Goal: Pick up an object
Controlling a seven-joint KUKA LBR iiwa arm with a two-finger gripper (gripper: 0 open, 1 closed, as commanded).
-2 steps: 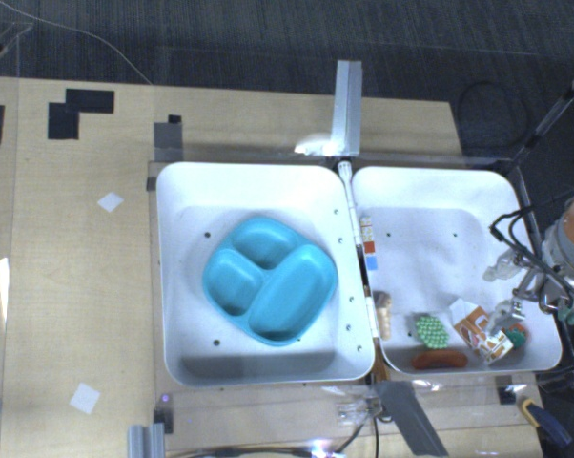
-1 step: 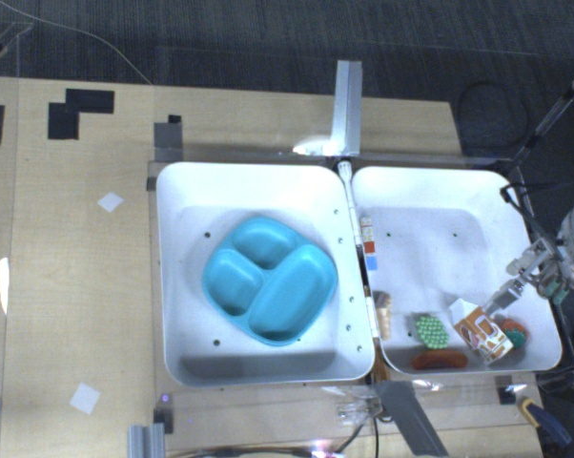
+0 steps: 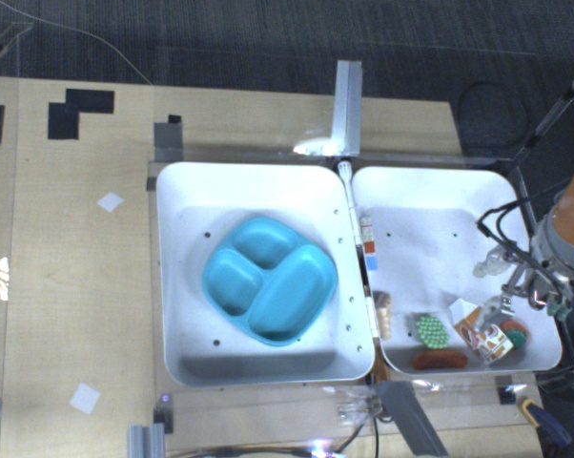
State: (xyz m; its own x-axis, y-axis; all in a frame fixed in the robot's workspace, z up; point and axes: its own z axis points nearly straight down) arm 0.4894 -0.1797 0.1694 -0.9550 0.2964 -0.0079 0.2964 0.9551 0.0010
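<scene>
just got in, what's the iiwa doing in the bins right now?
It's on a pick attempt. The gripper hangs over the right bin, near its right wall, just above a cluster of small items: an orange-and-white packet, a green dotted item and a reddish sausage-shaped item. Nothing shows between its fingers, so no grasp yet. The left bin holds a blue divided tray, untouched.

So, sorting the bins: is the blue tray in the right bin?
No, the blue tray lies in the left bin.

End effector (image 3: 505, 301) above right bin's (image 3: 430, 187) clutter.
</scene>
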